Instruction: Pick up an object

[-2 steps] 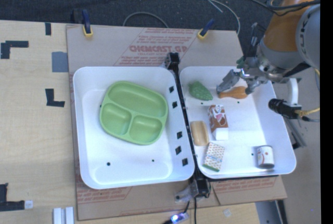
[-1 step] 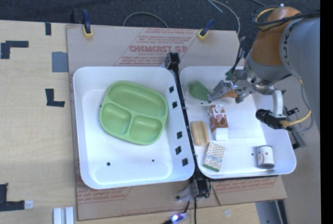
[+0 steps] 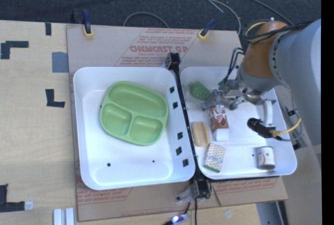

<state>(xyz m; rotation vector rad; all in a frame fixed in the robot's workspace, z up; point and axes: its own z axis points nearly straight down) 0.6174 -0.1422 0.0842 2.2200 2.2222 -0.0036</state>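
Arm comes in from the right and hangs over the right bin (image 3: 284, 166), wrist down, gripper (image 3: 222, 97) low among the clutter at the bin's upper middle, likely placed there because most graspable things crowd that spot; how far the end effector is spread, and whether it has anything in it, cannot be told, the wrist housing and shadow cover that part. Just below it lies a brown-and-white carton (image 3: 218, 117), a plausible target, touching or nearly touching the tool. A green lump (image 3: 198, 90) sits just to its left near the divider. Further down: tan block (image 3: 199, 133), small white block (image 3: 222, 134), patterned packet (image 3: 214, 157), small can (image 3: 265, 157) by the near right corner. Left bin (image 3: 86, 166) holds a green divided tray (image 3: 135, 113), lying flat, well apart from the arm. Carton's top end is partly hidden under the tool; labels too small to read
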